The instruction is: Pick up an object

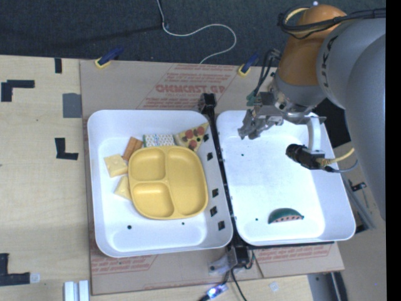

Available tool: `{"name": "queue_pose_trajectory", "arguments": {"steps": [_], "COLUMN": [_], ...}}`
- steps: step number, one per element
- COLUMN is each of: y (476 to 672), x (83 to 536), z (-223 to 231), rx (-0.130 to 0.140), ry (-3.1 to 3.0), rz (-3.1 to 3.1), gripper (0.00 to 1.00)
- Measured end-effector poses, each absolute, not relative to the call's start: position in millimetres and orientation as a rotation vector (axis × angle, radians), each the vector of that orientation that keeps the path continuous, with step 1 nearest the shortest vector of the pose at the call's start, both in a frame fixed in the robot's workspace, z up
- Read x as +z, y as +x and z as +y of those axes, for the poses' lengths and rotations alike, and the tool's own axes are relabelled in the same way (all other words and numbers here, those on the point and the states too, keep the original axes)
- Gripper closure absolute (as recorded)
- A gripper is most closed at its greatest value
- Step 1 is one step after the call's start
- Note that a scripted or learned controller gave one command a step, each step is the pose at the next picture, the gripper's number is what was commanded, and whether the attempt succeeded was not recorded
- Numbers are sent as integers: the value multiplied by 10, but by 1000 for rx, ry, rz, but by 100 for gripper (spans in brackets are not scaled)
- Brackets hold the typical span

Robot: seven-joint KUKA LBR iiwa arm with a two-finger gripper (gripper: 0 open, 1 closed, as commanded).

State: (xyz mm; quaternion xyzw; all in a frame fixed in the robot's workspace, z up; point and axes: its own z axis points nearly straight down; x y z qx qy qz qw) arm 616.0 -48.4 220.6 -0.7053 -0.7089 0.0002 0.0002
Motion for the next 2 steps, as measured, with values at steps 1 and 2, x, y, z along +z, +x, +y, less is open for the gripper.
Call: {"name": "queue_pose_trajectory", "arguments": {"steps": [1,2], "y": [6519,6522], "x": [2327,2162], "z": [-33,-1], "rx": [-3,5], "ry": [-2216,-2220], "rz": [-2228,-2222], "gripper": [100,100]}}
